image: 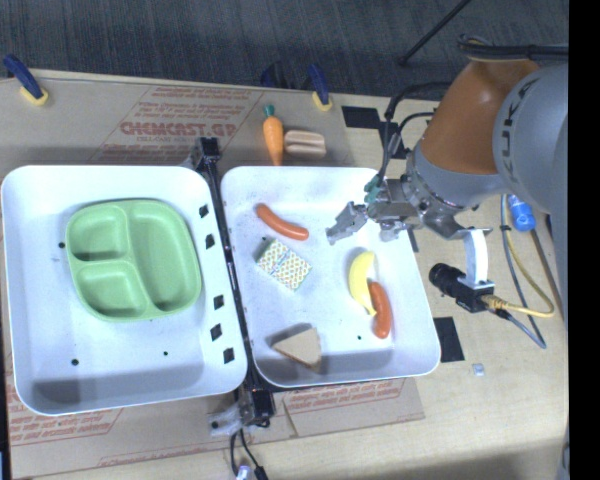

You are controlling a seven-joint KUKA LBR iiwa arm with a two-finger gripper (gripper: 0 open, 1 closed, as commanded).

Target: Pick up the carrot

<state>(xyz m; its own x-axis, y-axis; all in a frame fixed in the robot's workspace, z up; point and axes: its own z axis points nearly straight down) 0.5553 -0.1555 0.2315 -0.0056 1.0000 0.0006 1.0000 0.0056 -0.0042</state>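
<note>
The carrot (271,138), orange with a green top, lies on the cardboard just behind the right bin (408,353), outside its far rim. Above that bin's right half hangs my gripper (368,226), well to the right of the carrot and nearer the camera. Its two grey fingers stand apart with nothing between them. A yellow banana (360,273) lies just below the gripper.
The right bin also holds an orange sausage (282,222), a checkered block (284,266), a second sausage (381,310) and a brown wedge (298,346). A tan block (305,144) sits beside the carrot. A green divided plate (132,258) fills the left bin (20,298).
</note>
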